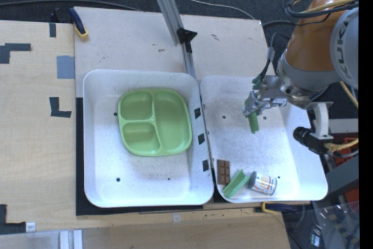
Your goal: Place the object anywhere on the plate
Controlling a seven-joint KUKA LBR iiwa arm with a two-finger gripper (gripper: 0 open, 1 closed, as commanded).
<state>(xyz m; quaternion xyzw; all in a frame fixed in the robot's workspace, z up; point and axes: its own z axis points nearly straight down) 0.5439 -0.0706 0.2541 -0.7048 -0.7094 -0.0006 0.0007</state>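
A light green plate (155,122) with three compartments lies in the left white bin (93,131), with nothing on it. My gripper (254,111) hangs over the upper middle of the right bin (303,166). A small dark green stick (254,125) pokes down from between its fingers, so the gripper is shut on it. The stick seems lifted off the bin floor. The plate is well to the left of the gripper, across the wall where the two bins meet.
At the near edge of the right bin lie a brown chocolate bar (223,171), a green block (234,183) and a small can (263,183) on its side. A slanted metal pole (169,3) comes down to the back of the bins' shared wall.
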